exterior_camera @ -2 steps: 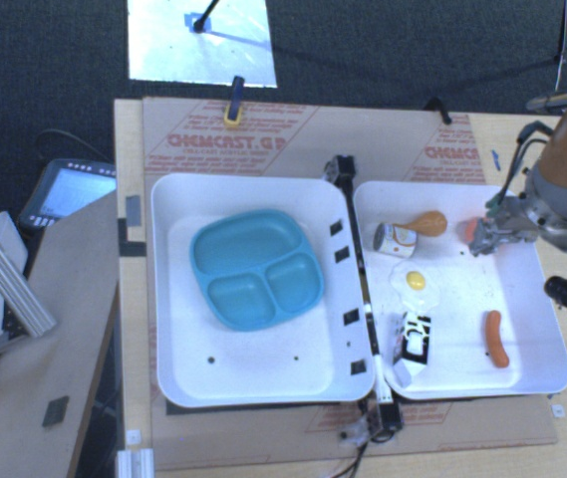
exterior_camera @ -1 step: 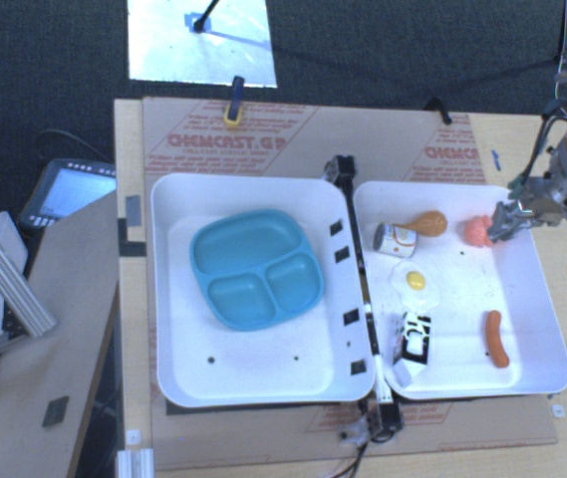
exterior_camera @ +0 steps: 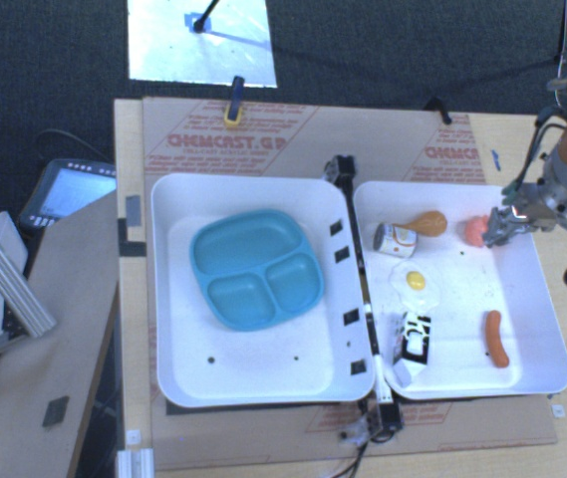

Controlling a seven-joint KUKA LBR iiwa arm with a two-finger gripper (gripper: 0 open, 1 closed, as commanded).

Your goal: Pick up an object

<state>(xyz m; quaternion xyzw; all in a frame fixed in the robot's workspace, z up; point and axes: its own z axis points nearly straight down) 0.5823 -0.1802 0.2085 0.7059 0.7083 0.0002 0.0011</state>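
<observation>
Dark carpet surrounds my bench [exterior_camera: 213, 132], which carries two shallow white bins side by side. Starting at the left, the left bin [exterior_camera: 173, 267] holds a blue divided plate [exterior_camera: 256, 268] lying flat near its middle. Across the black divider, the right bin [exterior_camera: 542, 297] holds several small things: a small can [exterior_camera: 396, 238] on its side near the far left corner, with a brown drumstick [exterior_camera: 427, 223] just beside it. Nearer the front lie a fried egg [exterior_camera: 415, 283] and, below it, a black-and-white carton [exterior_camera: 415, 341] against the bin's left wall. A red sausage [exterior_camera: 497, 339] lies toward the front right corner. A pink round thing [exterior_camera: 475, 230] sits at the far right edge, and my gripper [exterior_camera: 502, 225] is just beside it there. Whether my gripper is spread or closed, I cannot tell.
</observation>
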